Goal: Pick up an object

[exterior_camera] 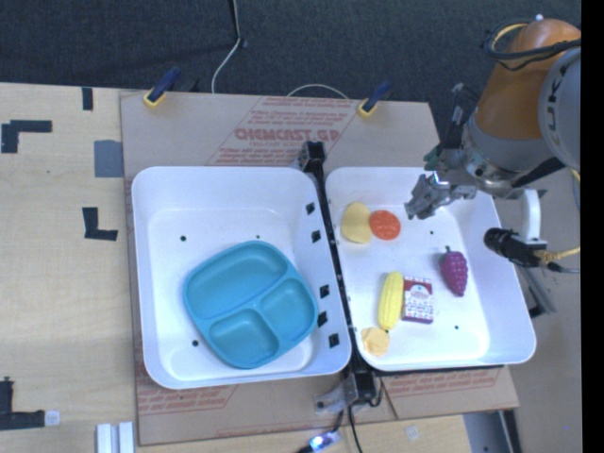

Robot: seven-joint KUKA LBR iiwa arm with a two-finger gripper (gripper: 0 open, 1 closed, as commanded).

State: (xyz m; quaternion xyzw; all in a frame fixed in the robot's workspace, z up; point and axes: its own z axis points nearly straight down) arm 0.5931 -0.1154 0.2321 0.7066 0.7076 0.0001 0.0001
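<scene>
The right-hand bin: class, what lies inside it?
Inside the right-hand bin: yellow lemon, orange tomato, purple grapes, corn cob, red box, small yellow piece.

A single fixed camera looks down from above the bench at a slant, far enough back to take in both white bins: the left bin [151,253] and the right bin [491,338]. The robot arm [528,74] enters from the frame's right side.
</scene>
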